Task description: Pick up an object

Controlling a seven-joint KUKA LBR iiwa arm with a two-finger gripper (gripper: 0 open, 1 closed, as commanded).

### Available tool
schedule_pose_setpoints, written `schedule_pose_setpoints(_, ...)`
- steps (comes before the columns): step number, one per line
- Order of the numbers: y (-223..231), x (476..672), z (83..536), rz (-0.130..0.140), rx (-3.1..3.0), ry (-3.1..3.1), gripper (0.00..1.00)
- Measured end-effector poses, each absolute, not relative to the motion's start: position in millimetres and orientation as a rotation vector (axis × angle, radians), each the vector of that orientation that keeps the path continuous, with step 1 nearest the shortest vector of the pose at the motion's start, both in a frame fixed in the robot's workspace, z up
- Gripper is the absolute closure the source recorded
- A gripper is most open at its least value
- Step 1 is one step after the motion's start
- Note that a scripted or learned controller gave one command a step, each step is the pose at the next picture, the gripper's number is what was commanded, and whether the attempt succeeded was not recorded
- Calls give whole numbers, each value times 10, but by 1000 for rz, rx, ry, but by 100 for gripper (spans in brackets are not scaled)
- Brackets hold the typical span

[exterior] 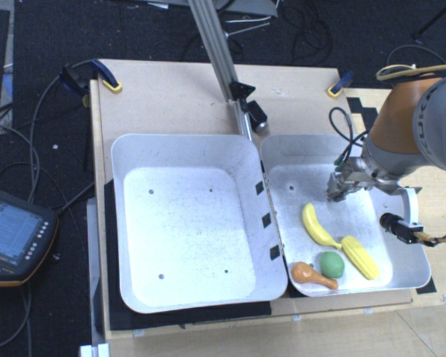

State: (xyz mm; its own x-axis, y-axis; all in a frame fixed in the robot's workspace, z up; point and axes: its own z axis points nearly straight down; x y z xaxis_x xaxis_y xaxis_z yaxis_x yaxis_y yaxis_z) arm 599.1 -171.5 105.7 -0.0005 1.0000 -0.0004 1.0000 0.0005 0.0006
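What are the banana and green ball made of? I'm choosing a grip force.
Banana: probably moulded plastic, going by its smooth, even yellow and slight sheen. Green ball: likely plastic or rubber, matte and uniform in colour; softness cannot be judged.

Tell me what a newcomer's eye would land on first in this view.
Probably the bright toy food bunched in the right bin's near corner: a banana, a corn cob, a green ball and an orange drumstick. Next, the arm's orange band at right, with the gripper above the banana.
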Motion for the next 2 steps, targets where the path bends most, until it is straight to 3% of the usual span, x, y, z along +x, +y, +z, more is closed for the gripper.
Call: schedule_pose_setpoints(2,-1705,5971,1917,3,2219,2219,100)
